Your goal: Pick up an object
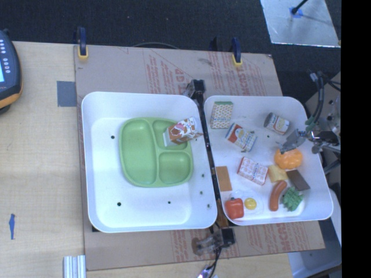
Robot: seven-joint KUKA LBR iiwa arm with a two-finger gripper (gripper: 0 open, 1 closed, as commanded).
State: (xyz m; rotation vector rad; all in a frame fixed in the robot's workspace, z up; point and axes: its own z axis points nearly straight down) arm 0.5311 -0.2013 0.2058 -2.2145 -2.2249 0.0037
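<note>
A pale green divided plate [155, 153] sits in a white bin [104, 204]; a red-and-white carton [182, 131] rests on it. Alongside: an orange fruit [288, 158], red pepper [234, 208], brown sausage [277, 195], possibly green broccoli [292, 200].

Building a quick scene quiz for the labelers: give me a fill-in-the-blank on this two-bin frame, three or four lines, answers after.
1. The green divided plate lies in the ___ bin as the camera sees it.
2. The small carton rests on the plate's upper ___ corner.
3. The orange fruit lies in the right bin, near its ___ wall.
4. The red pepper sits just left of a small ___ round piece.

Missing words: left; right; right; yellow
</note>
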